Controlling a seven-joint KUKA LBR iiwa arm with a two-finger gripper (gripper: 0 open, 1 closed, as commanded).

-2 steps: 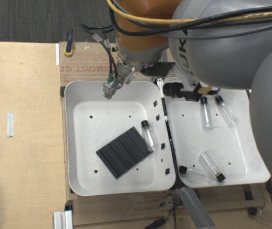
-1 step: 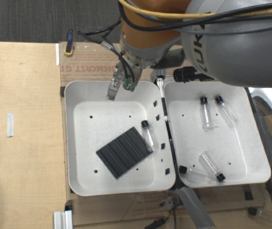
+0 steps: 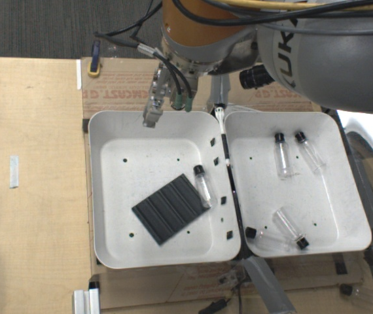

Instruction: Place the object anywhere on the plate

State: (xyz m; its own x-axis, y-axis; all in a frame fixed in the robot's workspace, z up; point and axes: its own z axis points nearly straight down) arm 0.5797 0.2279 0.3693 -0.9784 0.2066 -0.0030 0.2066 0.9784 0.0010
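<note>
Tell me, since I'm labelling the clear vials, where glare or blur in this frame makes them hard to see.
Camera view: the vials in the right bin are transparent and fade into the white plastic, only their black caps standing out; the vial beside the dark plate in the left bin reads better; the arm up close is soft; the tool is slightly blurred.
</note>
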